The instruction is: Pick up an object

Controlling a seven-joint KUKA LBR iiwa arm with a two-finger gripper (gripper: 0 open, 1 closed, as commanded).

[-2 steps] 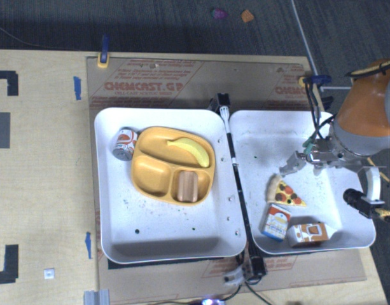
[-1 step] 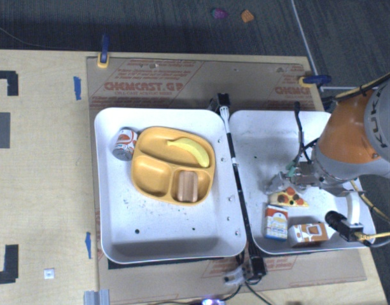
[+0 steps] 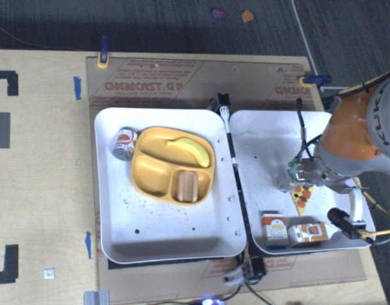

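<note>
In the right bin [image 3: 264, 138] my gripper [image 3: 300, 175] hangs low near the right wall, under the grey and orange arm. Directly below its tip lies a small pizza slice [image 3: 301, 198], orange and red, on the bin floor. The view does not show whether the slice touches the gripper. Two small orange and white boxes [image 3: 274, 227] [image 3: 308, 232] lie side by side at the bin's front edge.
The left bin [image 3: 156, 234] holds a yellow divided plate [image 3: 147, 170] with a banana [image 3: 191, 150] and a brown block [image 3: 186, 186] in its compartments. A crushed can [image 3: 124, 143] lies against the plate's left rim. A black divider runs between the bins.
</note>
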